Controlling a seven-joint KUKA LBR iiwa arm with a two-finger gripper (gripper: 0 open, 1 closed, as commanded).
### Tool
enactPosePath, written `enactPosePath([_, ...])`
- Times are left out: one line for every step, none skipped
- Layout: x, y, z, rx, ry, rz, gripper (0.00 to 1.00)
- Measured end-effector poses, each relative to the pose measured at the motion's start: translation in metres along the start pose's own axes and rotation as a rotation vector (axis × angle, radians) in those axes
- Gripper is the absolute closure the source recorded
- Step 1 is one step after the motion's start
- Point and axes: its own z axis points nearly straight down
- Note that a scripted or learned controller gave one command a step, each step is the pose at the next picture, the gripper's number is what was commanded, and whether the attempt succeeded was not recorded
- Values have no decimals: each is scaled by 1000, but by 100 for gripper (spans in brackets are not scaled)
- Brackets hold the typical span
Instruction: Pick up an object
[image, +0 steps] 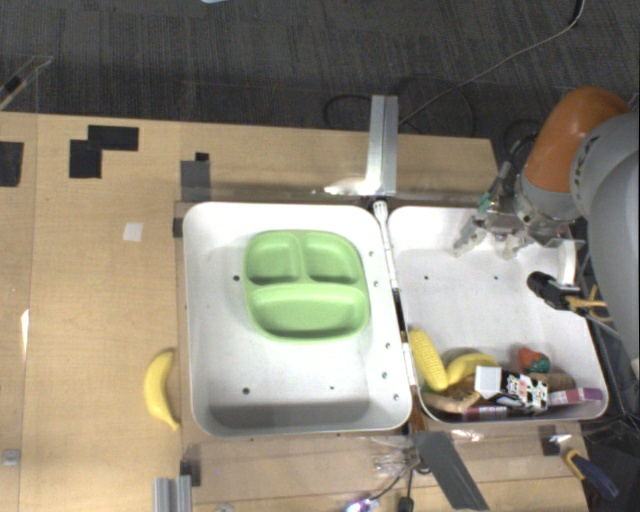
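My gripper (488, 243) hangs over the far end of the right bin (480, 300), its two fingers spread open with nothing between them. The loose objects lie in a pile at that bin's near edge, well away from the gripper: a yellow corn cob (428, 360), a yellow banana-like piece (467, 364), a small white block (487, 380), a red and green item (531, 358) and a purple marker (573, 398). A green divided plate (304, 282) lies in the left bin (215, 330).
A banana (160, 388) lies on the wooden bench left of the left bin. A metal post (384, 140) stands behind the divider between the bins. The arm's grey body and orange band (575, 130) take up the upper right.
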Motion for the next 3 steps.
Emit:
enactPosePath([5,-68,-2,-2,1,148,0])
enactPosePath([21,-2,0,0,0,-94,0])
enactPosePath([53,-3,0,1,2,76,0])
